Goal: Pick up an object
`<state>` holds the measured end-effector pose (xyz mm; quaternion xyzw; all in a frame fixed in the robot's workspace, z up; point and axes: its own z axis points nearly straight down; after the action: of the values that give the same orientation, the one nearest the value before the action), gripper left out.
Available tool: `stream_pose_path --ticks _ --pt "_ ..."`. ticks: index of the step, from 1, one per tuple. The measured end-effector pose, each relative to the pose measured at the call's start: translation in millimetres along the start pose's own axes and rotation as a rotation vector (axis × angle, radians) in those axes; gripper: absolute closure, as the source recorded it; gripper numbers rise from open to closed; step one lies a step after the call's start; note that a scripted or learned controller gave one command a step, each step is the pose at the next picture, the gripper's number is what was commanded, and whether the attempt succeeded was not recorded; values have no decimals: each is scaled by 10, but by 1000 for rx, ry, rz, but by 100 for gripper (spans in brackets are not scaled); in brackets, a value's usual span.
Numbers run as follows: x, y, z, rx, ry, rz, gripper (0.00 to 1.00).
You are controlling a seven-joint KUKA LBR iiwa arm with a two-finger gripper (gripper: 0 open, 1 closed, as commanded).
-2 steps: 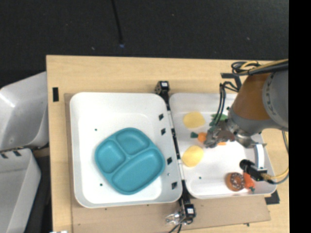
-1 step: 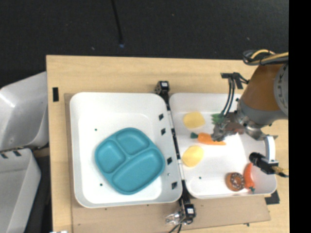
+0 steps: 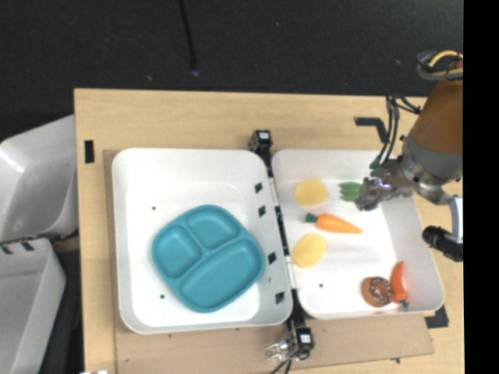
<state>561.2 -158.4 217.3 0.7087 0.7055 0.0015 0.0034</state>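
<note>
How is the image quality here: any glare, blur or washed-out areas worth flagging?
Camera view: soft overall; white right bin nearly overexposed, walls hard to trace; gripper blurred against a green item; carrot and blue divided plate read clearly; background dark.

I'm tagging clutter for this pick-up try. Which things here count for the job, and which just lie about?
For the job: gripper, green item beside it, carrot, two yellow pieces, donut, red item.
Lying about: blue divided plate, left bin.
</note>
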Motion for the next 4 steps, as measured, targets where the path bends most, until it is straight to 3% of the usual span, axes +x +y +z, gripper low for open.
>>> stream_pose_path --ticks 1,2,4 --pt "-17 16 -510 0 0 -7 100" --pt "399 -76 -439 6 3 -10 100" --pt "1585 -251 -447 7 4 -12 100"
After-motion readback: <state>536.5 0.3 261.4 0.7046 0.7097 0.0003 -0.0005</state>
